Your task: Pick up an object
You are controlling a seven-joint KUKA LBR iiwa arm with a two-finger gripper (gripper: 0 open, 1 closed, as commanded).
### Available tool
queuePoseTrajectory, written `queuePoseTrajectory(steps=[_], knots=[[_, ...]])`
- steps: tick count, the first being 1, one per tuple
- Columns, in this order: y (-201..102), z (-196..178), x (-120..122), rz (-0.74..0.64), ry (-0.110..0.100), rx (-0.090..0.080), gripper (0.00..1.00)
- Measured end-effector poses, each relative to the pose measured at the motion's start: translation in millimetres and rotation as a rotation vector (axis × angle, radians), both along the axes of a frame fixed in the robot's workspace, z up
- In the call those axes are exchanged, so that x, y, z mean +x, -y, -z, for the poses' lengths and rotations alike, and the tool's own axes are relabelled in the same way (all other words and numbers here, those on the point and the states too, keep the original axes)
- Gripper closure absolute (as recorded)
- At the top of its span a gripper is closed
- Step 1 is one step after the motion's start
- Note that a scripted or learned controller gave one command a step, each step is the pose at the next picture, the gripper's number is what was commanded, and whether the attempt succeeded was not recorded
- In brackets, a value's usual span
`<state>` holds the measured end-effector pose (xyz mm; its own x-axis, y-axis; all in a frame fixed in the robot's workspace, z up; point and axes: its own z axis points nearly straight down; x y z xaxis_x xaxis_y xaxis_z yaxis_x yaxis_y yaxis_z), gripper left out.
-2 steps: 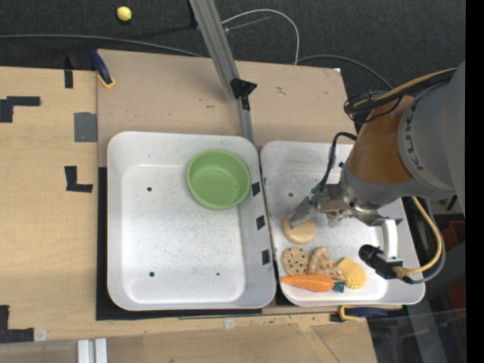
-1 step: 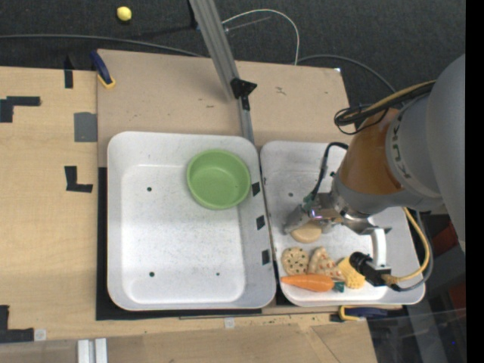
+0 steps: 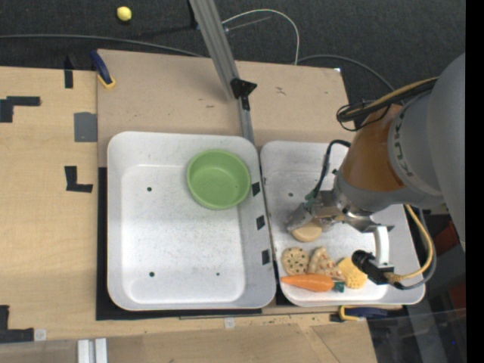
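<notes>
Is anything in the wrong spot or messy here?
One thing: a small yellow ball lies on the dark floor beyond the bench, away from both bins. The green bowl sits upright in the left bin.

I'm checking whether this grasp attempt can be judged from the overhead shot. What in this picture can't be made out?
- Hand: its tips sit low over the pale food piece in the right bin; the wrist blocks any view of contact.
- Right bin's far side: covered by the arm.
- Corn: partly behind a black fitting.
- Cookie and neighbouring piece: too small to identify surely.
</notes>
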<state>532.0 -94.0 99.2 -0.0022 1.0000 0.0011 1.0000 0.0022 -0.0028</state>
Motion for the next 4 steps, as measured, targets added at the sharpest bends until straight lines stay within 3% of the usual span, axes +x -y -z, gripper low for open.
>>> queuePoseTrajectory(steps=[2,3,4], knots=[[7.8,-88.7,8.6,0.001,0.006,-0.002,1.00],[7.4,-108.8,9.0,0.001,0.003,-0.001,1.00],[-52.3,-110.5,2.0,-0.005,0.000,0.002,1.00]])
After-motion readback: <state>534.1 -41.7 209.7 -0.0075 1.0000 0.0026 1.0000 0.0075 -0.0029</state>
